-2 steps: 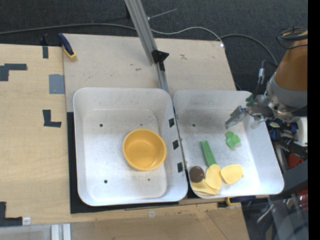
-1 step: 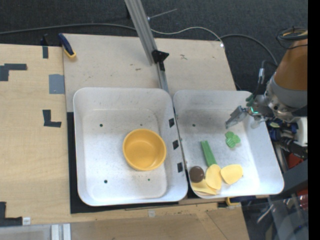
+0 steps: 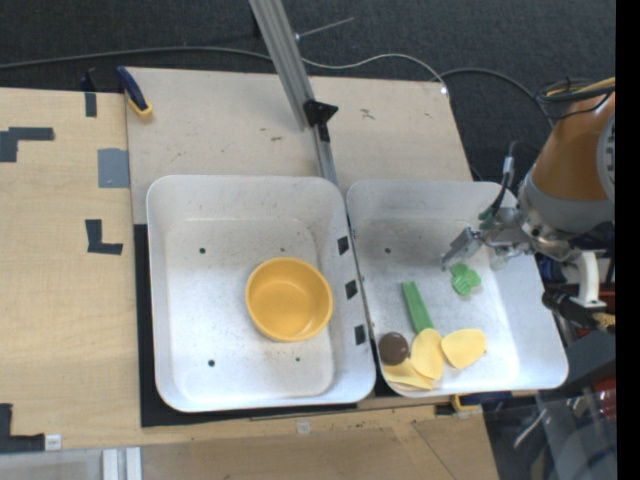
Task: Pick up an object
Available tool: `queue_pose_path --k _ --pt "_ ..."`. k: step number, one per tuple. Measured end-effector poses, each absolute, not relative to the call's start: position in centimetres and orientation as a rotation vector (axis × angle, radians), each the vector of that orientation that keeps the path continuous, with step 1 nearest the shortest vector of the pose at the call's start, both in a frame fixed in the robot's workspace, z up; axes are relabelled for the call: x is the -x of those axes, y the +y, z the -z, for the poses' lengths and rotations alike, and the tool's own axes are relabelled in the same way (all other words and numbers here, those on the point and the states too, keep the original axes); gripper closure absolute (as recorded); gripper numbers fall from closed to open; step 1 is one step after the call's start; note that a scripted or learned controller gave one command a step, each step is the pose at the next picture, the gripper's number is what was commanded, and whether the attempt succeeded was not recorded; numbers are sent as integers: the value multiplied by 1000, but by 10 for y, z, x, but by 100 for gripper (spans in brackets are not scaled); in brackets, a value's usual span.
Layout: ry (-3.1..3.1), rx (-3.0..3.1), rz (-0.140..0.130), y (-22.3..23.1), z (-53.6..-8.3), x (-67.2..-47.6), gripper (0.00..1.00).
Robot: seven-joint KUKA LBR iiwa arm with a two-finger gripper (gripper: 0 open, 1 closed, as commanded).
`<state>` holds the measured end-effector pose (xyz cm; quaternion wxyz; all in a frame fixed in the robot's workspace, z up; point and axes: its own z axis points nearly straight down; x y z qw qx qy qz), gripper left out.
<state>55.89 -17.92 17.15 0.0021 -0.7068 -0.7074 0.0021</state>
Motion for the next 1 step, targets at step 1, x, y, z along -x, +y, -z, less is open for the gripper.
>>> queue_pose_path --k 1 --pt "-2219 2215 -8 -177 -107 -561 0"
